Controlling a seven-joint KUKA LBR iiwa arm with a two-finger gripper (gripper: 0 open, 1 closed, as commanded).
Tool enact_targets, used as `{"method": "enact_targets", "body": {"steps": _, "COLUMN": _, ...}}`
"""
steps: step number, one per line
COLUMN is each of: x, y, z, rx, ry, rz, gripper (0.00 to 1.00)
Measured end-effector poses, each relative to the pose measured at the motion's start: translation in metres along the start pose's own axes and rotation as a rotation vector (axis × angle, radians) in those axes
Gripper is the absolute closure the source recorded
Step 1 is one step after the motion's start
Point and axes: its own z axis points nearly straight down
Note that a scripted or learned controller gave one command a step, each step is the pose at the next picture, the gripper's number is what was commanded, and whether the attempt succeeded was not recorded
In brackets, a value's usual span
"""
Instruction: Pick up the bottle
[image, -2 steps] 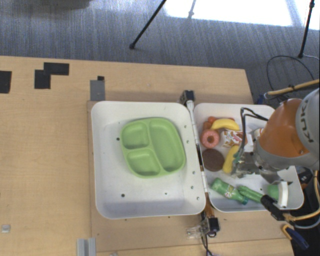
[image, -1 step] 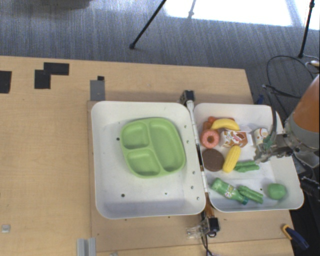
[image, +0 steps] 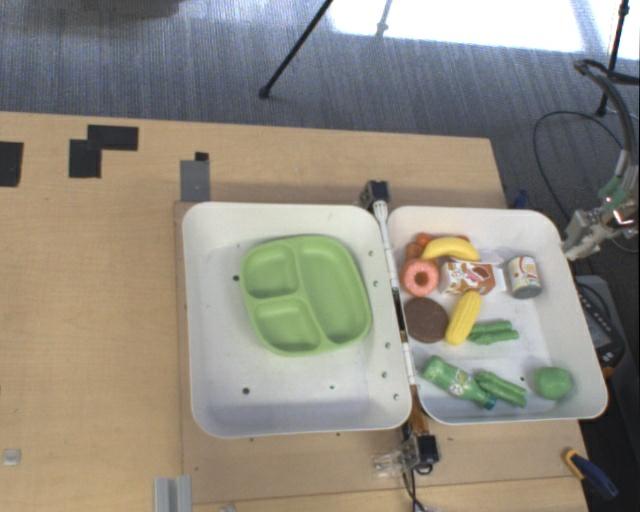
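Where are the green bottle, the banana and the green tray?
green bottle (image: 455, 381): camera view, on its label.
banana (image: 450, 247): camera view, on its middle.
green tray (image: 340, 290): camera view, on its large compartment.

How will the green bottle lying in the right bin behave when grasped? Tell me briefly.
The green plastic bottle with a printed label lies on its side, so a nudge would probably roll it. It looks like a toy, likely light and stiff. Its smooth round body may slip, and the green bean-like pieces touching it could shift too.
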Motion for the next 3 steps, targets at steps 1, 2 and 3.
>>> {"method": "enact_targets", "body": {"steps": 1, "x": 0.044, "y": 0.042, "z": 0.089, "rx": 0.004, "ry": 0.003, "rz": -0.333, "gripper": 1.00}}
{"method": "enact_targets", "body": {"steps": 2, "x": 0.031, "y": 0.007, "z": -0.091, "rx": -0.002, "ry": -0.001, "rz": -0.633, "gripper": 1.00}}
{"method": "enact_targets", "body": {"steps": 3, "x": -0.014, "y": -0.003, "z": -0.106, "rx": -0.001, "ry": 0.000, "rz": -0.970, "gripper": 1.00}}
